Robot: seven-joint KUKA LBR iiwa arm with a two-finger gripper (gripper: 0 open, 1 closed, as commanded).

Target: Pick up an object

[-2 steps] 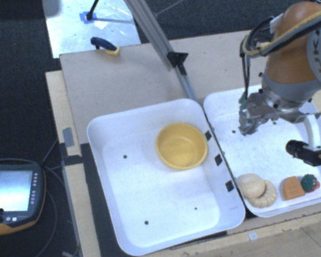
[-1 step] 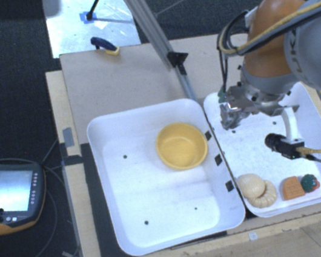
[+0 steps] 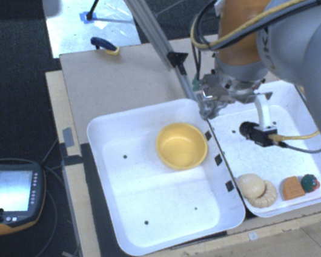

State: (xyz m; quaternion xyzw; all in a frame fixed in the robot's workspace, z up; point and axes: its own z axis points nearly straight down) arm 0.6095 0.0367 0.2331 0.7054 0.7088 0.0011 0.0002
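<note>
**hovering at the divider, nothing picked yet**

starting on the left: the teach pendant (image 3: 6,196) lies off the bench, out of play. then the left bin (image 3: 143,205), and in its far right part the yellow bowl (image 3: 181,146), upright and alone. that's the closest thing to me.

now me: my pincer (image 3: 207,108) hangs over the far end of the wall where the two bins meet, just beside the bowl's far right rim but not touching it. whether it's apart or together i cannot tell from this angle. nothing shows clamped in it.

on to the right bin (image 3: 252,161): along its near edge sit a pale roll (image 3: 250,185) touching a ridged pastry (image 3: 266,196), then an orange block (image 3: 291,188) with a small green and red piece (image 3: 309,182) against it. all well apart from me.

my read: still the approach step, with no grasp made. next i'd need to choose a target, likely the bowl, shift left and nearer over its rim, then descend straddling that rim. the wall beside it is the hazard.
</note>
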